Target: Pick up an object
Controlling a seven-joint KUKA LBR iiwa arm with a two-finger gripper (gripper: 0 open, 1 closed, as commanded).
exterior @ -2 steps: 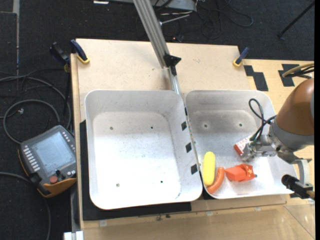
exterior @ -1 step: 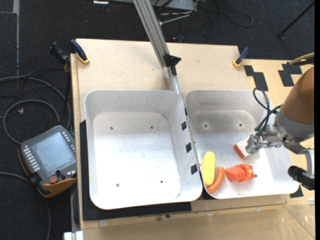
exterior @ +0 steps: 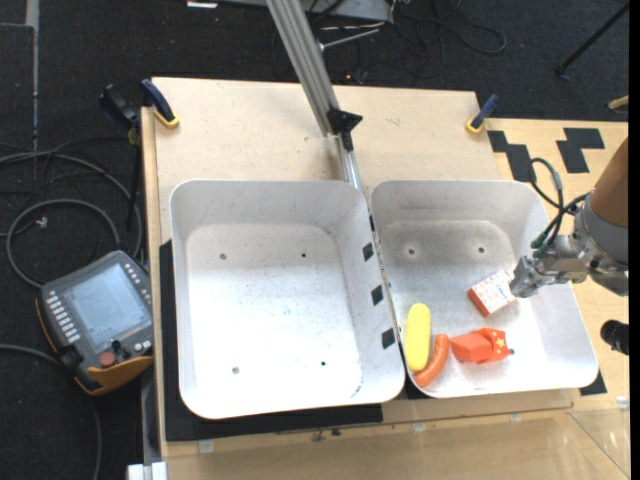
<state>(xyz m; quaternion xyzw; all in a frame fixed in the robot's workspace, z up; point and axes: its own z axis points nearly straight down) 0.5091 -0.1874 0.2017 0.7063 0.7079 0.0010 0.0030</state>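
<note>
The right bin [exterior: 440, 218] holds several small objects. A small white and orange box [exterior: 489, 294] lies near its right side. An orange-red block [exterior: 480, 347] rests near the front, beside an orange carrot-like piece [exterior: 432, 360] and a yellow banana-shaped object [exterior: 417, 334]. My gripper [exterior: 527, 280] hangs at the bin's right side, right next to the box's right edge. The view is too coarse to show how its tips stand or whether they touch the box.
The left bin [exterior: 200, 218] sits beside the right one on the wooden bench [exterior: 260, 128]. A slanted metal pole [exterior: 305, 58] rises from the back. A teach pendant [exterior: 95, 318] lies on the floor at left.
</note>
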